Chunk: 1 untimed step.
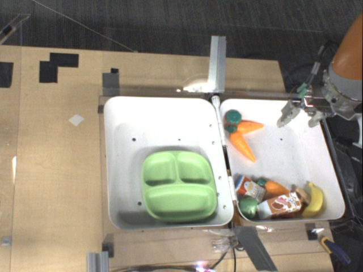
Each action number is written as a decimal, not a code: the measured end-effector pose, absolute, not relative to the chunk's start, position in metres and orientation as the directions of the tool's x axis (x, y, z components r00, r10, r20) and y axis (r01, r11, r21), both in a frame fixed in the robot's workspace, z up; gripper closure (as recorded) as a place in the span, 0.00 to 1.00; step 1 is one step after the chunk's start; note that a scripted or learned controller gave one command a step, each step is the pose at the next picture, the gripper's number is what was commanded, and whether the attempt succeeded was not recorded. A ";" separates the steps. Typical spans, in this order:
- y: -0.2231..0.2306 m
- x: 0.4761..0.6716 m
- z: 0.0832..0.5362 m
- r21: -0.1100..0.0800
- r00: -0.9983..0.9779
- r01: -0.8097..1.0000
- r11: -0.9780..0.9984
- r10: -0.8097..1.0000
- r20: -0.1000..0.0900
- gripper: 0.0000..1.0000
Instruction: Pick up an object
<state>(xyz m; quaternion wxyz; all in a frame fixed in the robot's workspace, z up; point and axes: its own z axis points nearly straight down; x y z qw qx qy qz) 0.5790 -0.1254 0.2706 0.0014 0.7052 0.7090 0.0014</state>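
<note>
Hovering over right bin's [334,169] far corner, end effector [300,115] spread open, empty, carrots [245,137] well apart leftward.

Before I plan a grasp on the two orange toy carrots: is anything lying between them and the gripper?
Nothing visible does. The gripper hangs with open jaws over bare floor of the right white bin, apart from the two orange toy carrots.

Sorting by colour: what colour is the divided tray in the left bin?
Light green divided tray, seen in the camera view.

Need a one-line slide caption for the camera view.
Open gripper hovers over right bin of toys; green tray in left bin.
</note>
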 end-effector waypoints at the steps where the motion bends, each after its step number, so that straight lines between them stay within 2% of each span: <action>1: -0.117 0.603 0.319 0.007 0.059 0.998 -0.059 0.998 0.000 0.00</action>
